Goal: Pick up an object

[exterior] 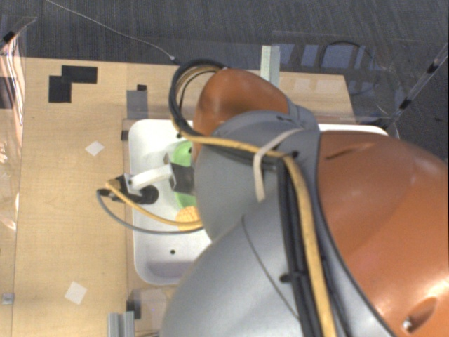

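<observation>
The grey and orange arm (pixel 295 209) covers most of the view and reaches over the left white bin (pixel 151 251). At its left end the wrist and gripper body (pixel 181 177) hang above the bin, with a white fitting and yellow cable beside them. A green object (pixel 184 153) peeks out just above the gripper body, and more green shows below it (pixel 186 201). A yellow-orange object (pixel 188 217) lies in the bin at the arm's edge. The arm hides the rest of the bin's contents.
The bins rest on a light wooden bench (pixel 63 209) with black markers (pixel 70 81) at the back left. A cable loop (pixel 126 195) hangs over the bin's left rim. A strip of the right bin's rim (pixel 351 128) shows behind the arm.
</observation>
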`<action>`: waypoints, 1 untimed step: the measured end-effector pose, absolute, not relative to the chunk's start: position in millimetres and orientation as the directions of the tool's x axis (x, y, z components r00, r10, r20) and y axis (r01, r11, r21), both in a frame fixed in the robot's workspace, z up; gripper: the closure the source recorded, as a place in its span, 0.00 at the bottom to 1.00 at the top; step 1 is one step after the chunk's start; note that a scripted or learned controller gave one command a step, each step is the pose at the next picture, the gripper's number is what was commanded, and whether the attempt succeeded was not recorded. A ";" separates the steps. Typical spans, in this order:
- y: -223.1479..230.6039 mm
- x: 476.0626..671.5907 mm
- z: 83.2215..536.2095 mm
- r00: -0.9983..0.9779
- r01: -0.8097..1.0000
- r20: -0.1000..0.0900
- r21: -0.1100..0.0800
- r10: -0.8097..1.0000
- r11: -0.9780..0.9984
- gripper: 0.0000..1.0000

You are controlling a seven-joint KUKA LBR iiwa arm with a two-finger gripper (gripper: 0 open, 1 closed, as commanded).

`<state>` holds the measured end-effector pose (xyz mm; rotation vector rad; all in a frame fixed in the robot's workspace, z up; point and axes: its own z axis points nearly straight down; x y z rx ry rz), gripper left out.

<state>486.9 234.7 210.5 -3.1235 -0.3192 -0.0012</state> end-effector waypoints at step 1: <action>234.8 488.1 221.1 0.979 0.204 0.002 -0.003 0.204 -0.979 1.00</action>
